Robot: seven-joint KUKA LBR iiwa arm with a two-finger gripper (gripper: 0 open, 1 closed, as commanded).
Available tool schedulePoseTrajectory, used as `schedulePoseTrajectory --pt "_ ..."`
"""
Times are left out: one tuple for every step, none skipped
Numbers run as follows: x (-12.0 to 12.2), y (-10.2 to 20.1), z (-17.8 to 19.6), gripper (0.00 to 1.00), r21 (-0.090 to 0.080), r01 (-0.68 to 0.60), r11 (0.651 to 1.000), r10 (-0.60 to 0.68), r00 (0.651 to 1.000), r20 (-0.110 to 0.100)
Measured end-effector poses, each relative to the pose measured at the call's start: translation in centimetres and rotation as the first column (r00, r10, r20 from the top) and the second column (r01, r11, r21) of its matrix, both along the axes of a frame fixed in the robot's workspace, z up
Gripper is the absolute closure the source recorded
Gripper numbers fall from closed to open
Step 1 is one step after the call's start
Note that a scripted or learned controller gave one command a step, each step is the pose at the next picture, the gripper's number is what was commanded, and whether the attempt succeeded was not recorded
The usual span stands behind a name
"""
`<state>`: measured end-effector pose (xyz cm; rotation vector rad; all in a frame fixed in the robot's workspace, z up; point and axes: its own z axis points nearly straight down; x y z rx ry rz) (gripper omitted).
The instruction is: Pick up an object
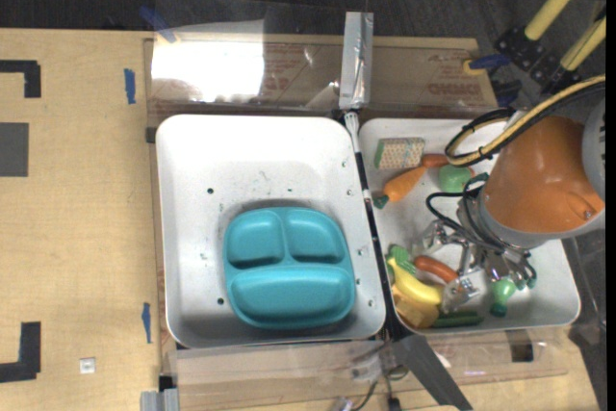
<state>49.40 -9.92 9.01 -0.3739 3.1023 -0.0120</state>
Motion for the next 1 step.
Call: schedulePoseTrajectory --pt "6.13 -0.34 -0.03 0.00 0.003 -0.028 1.000 0.028 1.000 -0.001"
